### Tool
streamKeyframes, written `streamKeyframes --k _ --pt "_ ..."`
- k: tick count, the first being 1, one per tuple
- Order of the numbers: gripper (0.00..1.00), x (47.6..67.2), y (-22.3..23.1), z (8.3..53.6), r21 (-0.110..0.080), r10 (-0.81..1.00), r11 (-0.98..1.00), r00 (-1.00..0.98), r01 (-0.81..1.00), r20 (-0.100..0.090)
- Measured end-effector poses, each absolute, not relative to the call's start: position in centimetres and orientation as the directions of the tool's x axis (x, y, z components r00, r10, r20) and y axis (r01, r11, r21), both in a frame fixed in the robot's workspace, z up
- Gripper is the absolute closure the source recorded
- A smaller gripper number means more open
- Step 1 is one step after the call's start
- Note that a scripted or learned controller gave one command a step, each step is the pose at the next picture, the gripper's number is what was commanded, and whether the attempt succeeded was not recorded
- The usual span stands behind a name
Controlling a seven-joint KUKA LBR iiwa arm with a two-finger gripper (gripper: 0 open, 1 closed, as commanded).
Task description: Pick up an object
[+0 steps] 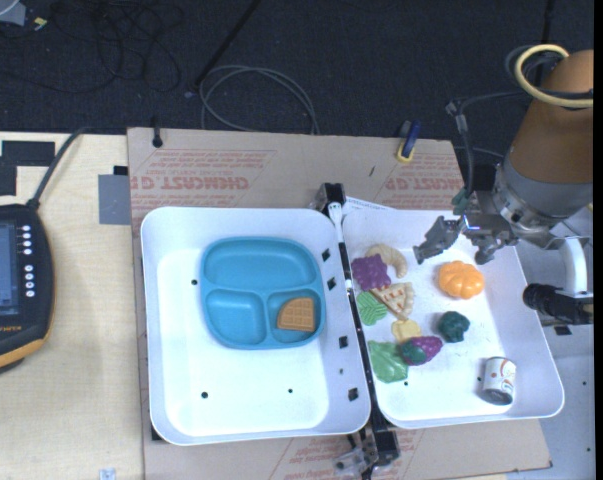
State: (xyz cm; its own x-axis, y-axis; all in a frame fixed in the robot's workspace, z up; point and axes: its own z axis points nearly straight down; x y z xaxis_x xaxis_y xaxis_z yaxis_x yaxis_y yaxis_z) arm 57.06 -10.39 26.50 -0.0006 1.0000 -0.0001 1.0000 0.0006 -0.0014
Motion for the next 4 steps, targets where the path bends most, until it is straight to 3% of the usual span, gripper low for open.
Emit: streamKeyframes --k 1,2,3,4 --pt "0.00 54.6 -9.5 8.0 -0.010 1.000 0.000 0.000 1.000 0.003" --pt "0.00 49.7 -8.5 8.7 -0.007 1.000 0.000 0.000 1.000 0.003" --pt "1.00 49.9 -8.8 9.8 -0.005 1.000 -0.007 0.007 1.000 0.001" --pt "0.00 49.9 -8.8 9.7 -0.005 1.000 -0.007 0.007 1.000 0.001"
